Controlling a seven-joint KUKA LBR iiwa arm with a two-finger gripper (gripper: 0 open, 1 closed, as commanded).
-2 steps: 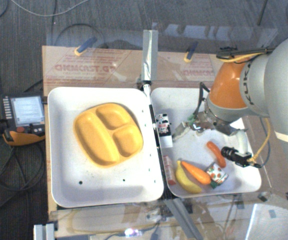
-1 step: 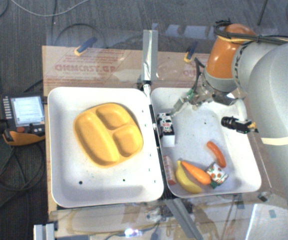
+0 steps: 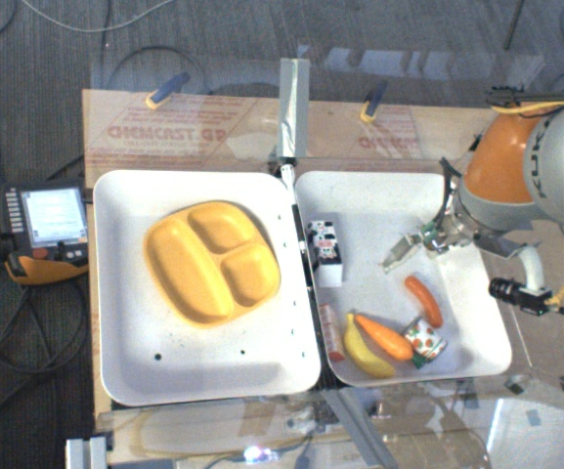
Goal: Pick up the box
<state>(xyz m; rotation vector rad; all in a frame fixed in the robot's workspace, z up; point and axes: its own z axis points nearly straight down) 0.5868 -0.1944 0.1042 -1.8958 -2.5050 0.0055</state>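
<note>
White box lies apart from tool, right bin

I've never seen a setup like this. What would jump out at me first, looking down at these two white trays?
The big yellow plastic plate with three compartments dominates the left white bin. At the right edge, the grey arm's orange band stands out, with its gripper over the right white bin. In that bin, a small black-and-white box lies by the left wall, and an orange carrot lies across a yellow banana near the front.
</note>
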